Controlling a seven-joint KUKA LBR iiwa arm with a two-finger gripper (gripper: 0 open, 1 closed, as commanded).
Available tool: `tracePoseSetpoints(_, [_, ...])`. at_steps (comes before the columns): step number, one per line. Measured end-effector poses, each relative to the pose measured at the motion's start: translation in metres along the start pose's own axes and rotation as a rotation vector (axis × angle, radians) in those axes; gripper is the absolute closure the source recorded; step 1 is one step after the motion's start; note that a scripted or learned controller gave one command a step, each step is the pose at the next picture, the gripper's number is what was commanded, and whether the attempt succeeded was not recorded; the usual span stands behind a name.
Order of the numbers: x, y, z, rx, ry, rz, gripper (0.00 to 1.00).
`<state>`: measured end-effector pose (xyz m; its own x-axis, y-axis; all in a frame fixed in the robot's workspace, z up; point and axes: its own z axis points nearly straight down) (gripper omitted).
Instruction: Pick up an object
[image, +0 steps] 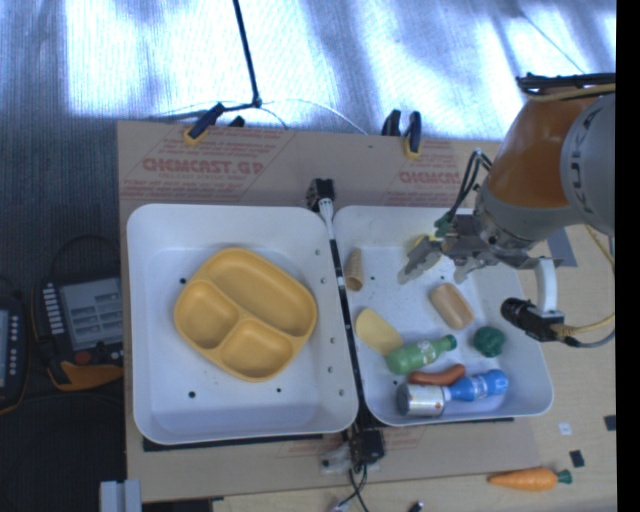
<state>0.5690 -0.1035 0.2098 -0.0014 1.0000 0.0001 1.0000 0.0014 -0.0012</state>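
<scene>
Two white bins (140, 300) sit side by side. Gripper (437, 258) hangs open, holding nothing, above the right one — bread roll (451, 305) lies just below. Toys crowd close — fingers might bump them.

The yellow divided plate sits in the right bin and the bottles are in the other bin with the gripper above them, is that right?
Not quite. The camera view shows the yellow divided plate in the left bin, not the right one. The rest holds: the green bottle and blue bottle lie in the right bin, with the gripper above it.
</scene>
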Motion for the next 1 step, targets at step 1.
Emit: tracePoseSetpoints(1, [-0.0523, -0.0744, 0.0127, 0.001, -0.001, 0.003, 0.00])
